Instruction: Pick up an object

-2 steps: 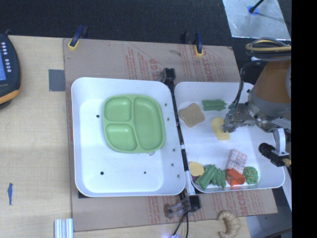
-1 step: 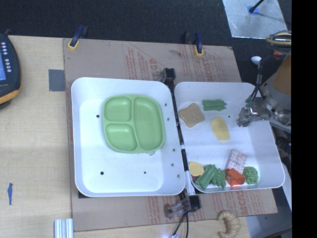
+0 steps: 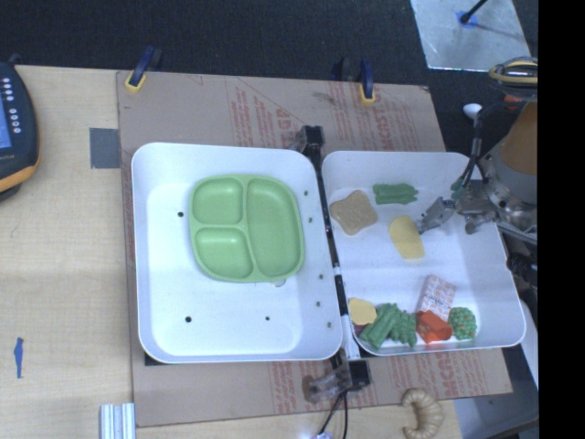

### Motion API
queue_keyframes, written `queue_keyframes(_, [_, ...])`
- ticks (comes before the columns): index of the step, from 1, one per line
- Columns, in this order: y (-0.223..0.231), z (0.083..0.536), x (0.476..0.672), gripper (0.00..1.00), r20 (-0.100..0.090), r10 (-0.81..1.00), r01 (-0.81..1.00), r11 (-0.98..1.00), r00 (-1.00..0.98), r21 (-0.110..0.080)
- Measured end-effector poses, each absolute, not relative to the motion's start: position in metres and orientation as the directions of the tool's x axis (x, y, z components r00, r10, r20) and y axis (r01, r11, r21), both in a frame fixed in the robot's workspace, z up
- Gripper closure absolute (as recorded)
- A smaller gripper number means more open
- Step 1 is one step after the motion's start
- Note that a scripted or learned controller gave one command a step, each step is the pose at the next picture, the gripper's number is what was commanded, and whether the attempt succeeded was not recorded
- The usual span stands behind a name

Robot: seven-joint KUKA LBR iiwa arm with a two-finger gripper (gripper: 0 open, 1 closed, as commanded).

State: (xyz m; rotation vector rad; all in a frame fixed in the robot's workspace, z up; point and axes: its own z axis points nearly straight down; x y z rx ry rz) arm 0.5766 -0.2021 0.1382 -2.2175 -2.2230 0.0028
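The pale yellow oblong piece (image 3: 406, 237) lies mid-way in the right white bin (image 3: 489, 282), just beside the claw (image 3: 437, 218) — fingers apart, nothing between them. Approach stage; next it must centre over the piece and descend.

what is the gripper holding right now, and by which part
Nothing. The gripper sits over the right bin with no item between its fingers; the nearest thing, the pale yellow piece, lies apart from it on the bin floor.

Right bin (image 3: 475, 273): open floor through the middle and right side; toys crowd the front wall, with bread (image 3: 353, 213), yellow piece (image 3: 406, 237) and green piece (image 3: 394, 193) near the back.
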Motion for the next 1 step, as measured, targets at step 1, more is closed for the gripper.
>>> queue_keyframes(1, [-0.1524, 0.0920, 0.5830, 0.00, 0.000, 1.000, 1.000, 0.006, -0.006, -0.004])
